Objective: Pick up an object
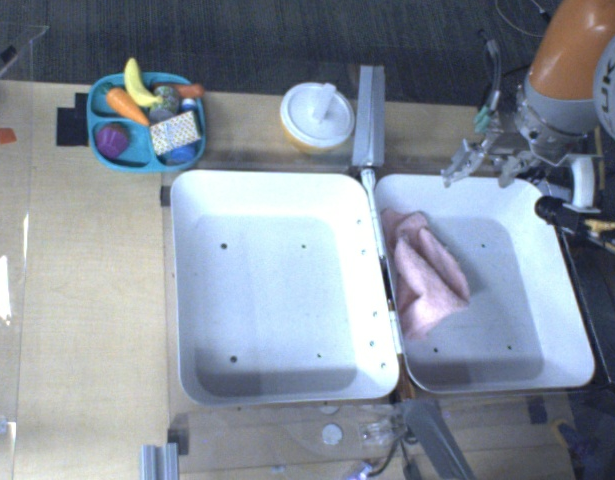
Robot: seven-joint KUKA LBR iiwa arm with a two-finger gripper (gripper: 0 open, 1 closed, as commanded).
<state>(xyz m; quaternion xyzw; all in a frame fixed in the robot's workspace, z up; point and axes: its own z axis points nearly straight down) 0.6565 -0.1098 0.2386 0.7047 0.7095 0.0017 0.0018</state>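
Worktop (77, 298): pale wood, carrying two shallow bins side by side.

Far left edge: small red tag (5, 136). Next to it, a flat black square patch (72, 125), just beside a blue plastic compartment tray (99, 118).

Tray contents: yellow toy banana (137, 83), orange toy carrot (125, 106), purple rounded toy piece (112, 140), pale patterned block (177, 131). A few smaller items in the back compartment are too small to tell.

Behind the bins, centre: round white lidded tub with a yellow base (317, 116). Just to its right is an upright grey metal bar (367, 118), in line with the seam between the bins.

Left white plastic bin (179, 288): only small dark dots on its floor.

Right white plastic bin (577, 313): holds a crumpled pink cloth (427, 273). The cloth lies in the left half, running from near the far-left corner toward the middle and close along the left wall.

Grey arm with an orange band (577, 38) enters from the upper right. Tool (480, 173) sits over the far rim of the right bin, right of the cloth's top end and apart from it. Tool state: released, the two metal fingers (455, 173) spread, nothing between them.
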